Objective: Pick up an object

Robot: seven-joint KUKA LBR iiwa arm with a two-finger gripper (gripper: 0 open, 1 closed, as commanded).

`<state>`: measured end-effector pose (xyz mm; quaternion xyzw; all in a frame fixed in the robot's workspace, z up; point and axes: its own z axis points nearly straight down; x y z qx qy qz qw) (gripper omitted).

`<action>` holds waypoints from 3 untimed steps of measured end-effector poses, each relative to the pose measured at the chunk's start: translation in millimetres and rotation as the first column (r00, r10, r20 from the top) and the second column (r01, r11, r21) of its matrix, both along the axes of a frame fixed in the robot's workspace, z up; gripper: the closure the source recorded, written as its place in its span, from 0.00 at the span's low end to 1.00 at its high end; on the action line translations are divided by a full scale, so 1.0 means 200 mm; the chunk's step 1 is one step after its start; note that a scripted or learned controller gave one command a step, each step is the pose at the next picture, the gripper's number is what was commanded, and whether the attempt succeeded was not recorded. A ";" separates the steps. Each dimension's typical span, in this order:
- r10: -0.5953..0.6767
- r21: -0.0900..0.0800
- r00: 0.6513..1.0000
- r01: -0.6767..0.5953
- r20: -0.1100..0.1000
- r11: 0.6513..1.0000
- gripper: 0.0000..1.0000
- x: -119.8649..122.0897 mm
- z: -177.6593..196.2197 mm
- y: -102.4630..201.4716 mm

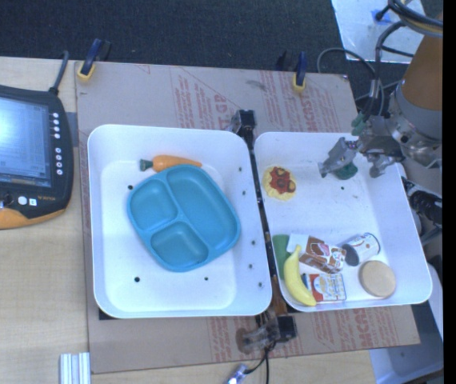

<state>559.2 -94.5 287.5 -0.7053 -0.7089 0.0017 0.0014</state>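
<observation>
Your two-finger gripper (pixel 354 163) hangs over the right white bin (pixel 388 206)'s upper part, can't tell its grip tbh. Nearest pickable thing is that small round yellow-and-red toy pizza (pixel 280 182), sitting apart to its left.

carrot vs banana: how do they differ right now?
The carrot is orange and straight; the banana is yellow and curved. The carrot lies in the left bin, touching the blue divided plate; the banana lies in the right bin, beside the small packets. Both look like toy food lying flat.
</observation>
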 end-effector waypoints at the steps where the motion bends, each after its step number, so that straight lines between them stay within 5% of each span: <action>1: 0.000 -0.001 1.000 0.000 -0.001 1.000 0.00 -0.09 -0.51 -0.10; 2: 0.000 0.001 1.000 0.000 -0.001 1.000 0.00 -0.28 -0.98 -0.07; 3: -0.004 -0.001 1.000 0.004 0.002 1.000 0.00 -0.37 -0.98 -0.42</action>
